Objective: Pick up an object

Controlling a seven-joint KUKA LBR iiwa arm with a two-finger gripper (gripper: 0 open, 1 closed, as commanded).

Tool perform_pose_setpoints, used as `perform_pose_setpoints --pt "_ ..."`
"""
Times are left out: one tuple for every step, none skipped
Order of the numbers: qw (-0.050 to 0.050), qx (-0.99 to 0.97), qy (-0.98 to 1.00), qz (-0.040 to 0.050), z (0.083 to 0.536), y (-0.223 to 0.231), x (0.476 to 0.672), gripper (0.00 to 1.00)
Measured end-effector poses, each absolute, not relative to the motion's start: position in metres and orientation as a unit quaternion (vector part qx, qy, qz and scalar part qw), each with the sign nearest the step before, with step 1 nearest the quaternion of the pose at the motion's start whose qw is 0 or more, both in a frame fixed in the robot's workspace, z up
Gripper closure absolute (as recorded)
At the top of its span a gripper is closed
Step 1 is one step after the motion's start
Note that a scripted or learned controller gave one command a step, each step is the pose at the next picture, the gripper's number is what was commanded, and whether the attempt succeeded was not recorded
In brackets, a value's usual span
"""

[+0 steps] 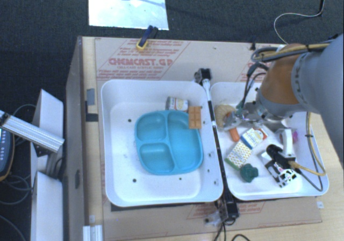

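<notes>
My gripper [234,120] hangs low over the upper left part of the right bin [269,195], at the end of the grey and orange arm [290,81] that reaches in from the right. Just below it lies a small orange piece [234,134]. Beside that are a white, blue and orange box [253,137] and a speckled yellow packet [239,154]. A beige item [222,111] sits just left of the gripper. Nothing shows as held.
The right bin also holds a green lump [248,172], a black and white object [280,168] and a white tube [287,140]. In the left bin [107,127] lie a blue divided plate [167,142], a small can [177,104] and a brown block [194,117].
</notes>
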State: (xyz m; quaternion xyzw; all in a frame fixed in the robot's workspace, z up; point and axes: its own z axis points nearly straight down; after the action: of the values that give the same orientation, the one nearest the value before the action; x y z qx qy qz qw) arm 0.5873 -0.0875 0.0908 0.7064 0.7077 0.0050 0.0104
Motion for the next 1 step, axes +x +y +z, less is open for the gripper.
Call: perform_pose_setpoints --pt "0.012 0.706 0.708 0.0056 0.1019 -0.0884 0.5883 1.00"
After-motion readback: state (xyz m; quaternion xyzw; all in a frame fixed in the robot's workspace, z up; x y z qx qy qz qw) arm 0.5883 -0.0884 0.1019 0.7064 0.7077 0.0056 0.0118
